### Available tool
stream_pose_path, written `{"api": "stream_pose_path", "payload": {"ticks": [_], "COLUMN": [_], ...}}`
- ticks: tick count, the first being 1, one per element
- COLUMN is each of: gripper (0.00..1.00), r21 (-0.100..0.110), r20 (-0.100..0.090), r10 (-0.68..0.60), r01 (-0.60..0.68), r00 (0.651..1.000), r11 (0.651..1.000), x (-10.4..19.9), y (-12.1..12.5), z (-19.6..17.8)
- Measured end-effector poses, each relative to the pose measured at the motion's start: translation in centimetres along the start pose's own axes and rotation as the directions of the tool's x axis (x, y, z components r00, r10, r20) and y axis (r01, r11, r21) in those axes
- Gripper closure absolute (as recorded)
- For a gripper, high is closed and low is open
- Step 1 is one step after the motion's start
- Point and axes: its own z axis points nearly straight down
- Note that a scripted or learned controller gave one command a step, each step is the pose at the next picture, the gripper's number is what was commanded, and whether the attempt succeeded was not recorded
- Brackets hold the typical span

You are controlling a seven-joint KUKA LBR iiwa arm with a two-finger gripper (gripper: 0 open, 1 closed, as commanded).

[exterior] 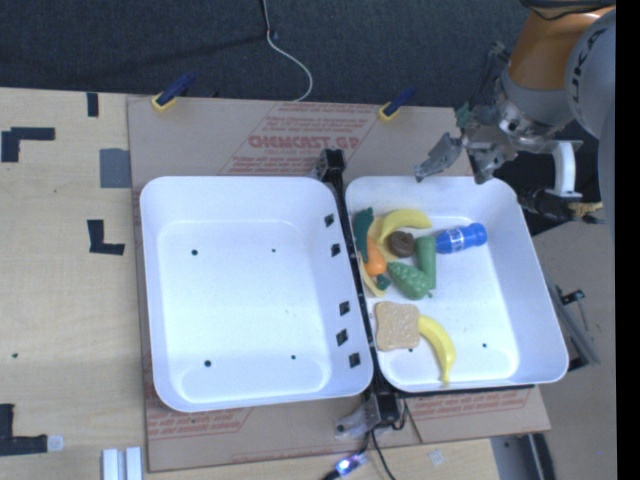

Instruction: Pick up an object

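Gripper (455,166) hovered past right bin (535,298) far rim, fingers spread, empty. Bottle (459,238) looked light, rigid, slippery; grip mid-body.

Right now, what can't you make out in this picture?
- Arm: its upper part is cut off by the camera view's top and right edges.
- Toy pile in the right bin: pieces overlap, hiding lower ones.
- Blue bottle: label too small to read.

High fixed view, slanted down, both bins (160,208)
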Motion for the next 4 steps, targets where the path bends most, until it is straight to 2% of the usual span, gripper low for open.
{"api": "stream_pose_path", "payload": {"ticks": [1,2,3,4], "gripper": [0.00,0.00,0.00,0.00], "r21": [0.012,0.001,-0.006,0.001], "r20": [-0.003,0.000,-0.005,-0.002], "r10": [-0.002,0.000,-0.011,-0.006], "r01": [0.002,0.000,0.011,0.006], "r00": [1.000,1.000,1.000,1.000], "r11": [1.000,1.000,1.000,1.000], "x": [5.0,4.6,17.9,24.1], "y": [-0.3,0.0,0.2,0.0], "z": [11.7,10.8,5.2,5.6]}}
